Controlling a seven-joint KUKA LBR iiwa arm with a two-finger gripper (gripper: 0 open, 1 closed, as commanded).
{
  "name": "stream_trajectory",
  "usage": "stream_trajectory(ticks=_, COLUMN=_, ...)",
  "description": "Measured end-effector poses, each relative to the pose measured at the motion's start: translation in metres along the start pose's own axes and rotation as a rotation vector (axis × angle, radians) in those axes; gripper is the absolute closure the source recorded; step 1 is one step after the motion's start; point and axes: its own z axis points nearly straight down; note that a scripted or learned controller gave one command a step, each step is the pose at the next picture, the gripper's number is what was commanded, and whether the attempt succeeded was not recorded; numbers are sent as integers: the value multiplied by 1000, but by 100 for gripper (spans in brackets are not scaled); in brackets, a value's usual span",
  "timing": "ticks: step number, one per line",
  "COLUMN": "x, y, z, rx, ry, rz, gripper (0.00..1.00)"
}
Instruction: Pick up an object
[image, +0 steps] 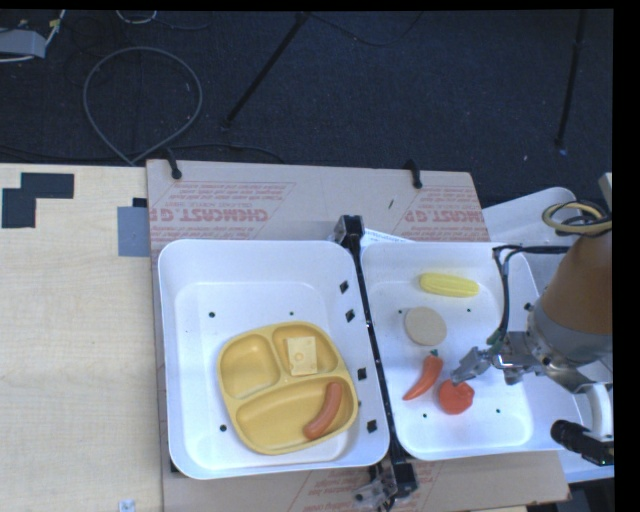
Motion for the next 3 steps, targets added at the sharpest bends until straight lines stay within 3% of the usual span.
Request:
stream_trajectory(ticks=1, x=0, y=0, z=52, rx=-6, ry=-2, rz=0, gripper=0)
stream_trajectory(ticks=2, x=-1, y=0, z=41, rx=-6, ry=-1, rz=3, gripper=100)
stream_trajectory(ticks=3, x=-2, y=4, z=-1, rx=-10, ry=-3, rz=-2, gripper=100)
